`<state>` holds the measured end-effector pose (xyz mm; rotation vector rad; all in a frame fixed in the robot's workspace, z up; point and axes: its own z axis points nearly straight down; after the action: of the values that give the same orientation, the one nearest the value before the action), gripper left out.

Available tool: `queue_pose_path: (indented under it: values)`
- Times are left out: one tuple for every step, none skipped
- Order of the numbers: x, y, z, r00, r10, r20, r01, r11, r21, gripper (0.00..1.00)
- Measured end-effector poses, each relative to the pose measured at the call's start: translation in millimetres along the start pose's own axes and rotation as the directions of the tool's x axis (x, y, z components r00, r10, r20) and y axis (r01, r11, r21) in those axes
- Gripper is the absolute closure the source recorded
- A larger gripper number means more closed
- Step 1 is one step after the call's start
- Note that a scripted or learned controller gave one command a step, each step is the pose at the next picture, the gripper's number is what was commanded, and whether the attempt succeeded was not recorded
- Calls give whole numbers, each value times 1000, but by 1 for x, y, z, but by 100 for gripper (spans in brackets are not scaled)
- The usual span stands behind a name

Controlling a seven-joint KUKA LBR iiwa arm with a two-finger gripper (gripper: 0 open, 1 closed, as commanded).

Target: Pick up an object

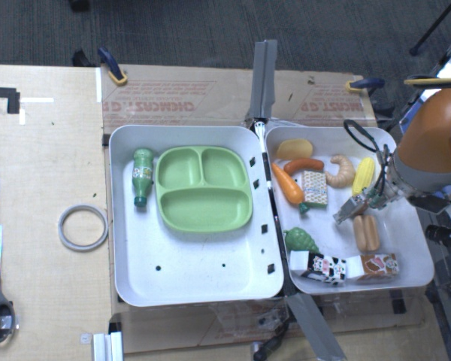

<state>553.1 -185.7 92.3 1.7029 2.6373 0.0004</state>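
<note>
My gripper (351, 209) hangs low over the right bin (413, 277), reaching in from the right under the arm's orange band. It is just above the top end of a tan hot dog (367, 233) and below a yellow corn cob (364, 173). I see nothing held in it. To its left are a patterned cracker box (314, 188), an orange carrot (288, 184) and a red sausage (304, 164). A curled tan pastry (342, 170) lies to its upper left.
The right bin also holds a yellow bun (295, 149), broccoli (301, 239), a cow-print box (327, 268) and a brown packet (378, 264). In the left bin (188, 277) are a green divided plate (204, 188) and a green bottle (141, 176). A tape ring (83, 226) lies on the bench.
</note>
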Motion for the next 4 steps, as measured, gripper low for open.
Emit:
queue_pose_path:
  values:
    - [0, 0, 0, 1000, 0, 0, 0, 1000, 0, 0]
    - [26, -71, 1, 997, 78, -3, -78, 997, 2, 0]
    - [25, -71, -8, 997, 82, -2, -82, 997, 1, 100]
    - [8, -48, 1, 980, 200, -2, -200, 980, 3, 100]
